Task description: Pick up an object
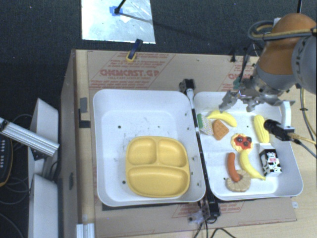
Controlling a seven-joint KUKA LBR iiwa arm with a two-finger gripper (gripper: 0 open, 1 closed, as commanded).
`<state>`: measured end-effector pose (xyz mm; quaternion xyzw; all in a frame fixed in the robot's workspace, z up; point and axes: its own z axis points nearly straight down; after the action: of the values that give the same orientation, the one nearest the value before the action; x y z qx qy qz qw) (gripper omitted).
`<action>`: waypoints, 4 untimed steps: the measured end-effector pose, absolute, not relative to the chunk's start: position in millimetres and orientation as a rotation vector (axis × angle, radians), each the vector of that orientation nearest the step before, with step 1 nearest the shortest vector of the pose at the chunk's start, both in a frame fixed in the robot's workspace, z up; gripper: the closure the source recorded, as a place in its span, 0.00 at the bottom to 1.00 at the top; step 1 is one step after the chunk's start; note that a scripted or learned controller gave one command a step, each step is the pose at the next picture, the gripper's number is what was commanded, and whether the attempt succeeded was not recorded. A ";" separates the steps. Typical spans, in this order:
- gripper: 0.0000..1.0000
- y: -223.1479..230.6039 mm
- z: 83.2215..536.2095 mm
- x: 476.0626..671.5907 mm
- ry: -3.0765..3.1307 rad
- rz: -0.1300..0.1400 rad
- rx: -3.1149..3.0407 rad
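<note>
Claw: gripper (241,99) hangs over the far edge of the right bin (292,180), above a small banana (223,117); fingers spread apart, nothing between them
Arm: grey body with an orange band (287,43), entering from the right
Writing: red print "CHEMCAST GP" on the brown cardboard sheet (148,68) under the bins, repeated partly at other angles
Small banana: lies in the right bin's far-left part, long axis running left to right, slightly curved
Neighbours: orange wedge (220,129) touching the small banana's near side; corn cob (259,127) to its right, long axis far to near
Other items: round yellow piece with red spots (242,142), longer banana (249,165), red sausage (231,166), tan cookie (238,183), black-and-white carton (270,161)
Left bin (114,113): holds a yellow divided plate (157,166) with three compartments
Surface: bench on dark carpet (39,33); a shiny sheet (116,14) lies on the floor beyond
</note>
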<state>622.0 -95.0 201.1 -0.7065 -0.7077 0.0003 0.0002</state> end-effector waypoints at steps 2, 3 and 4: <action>0.00 -118.2 101.8 526.0 -2.221 0.001 -2.221; 0.00 -108.3 84.1 486.6 -2.222 -0.001 -2.221; 0.00 -114.1 84.4 486.8 -2.223 -0.002 -2.222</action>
<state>486.8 -114.1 84.4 -0.7069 -0.7073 -0.0007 -0.0004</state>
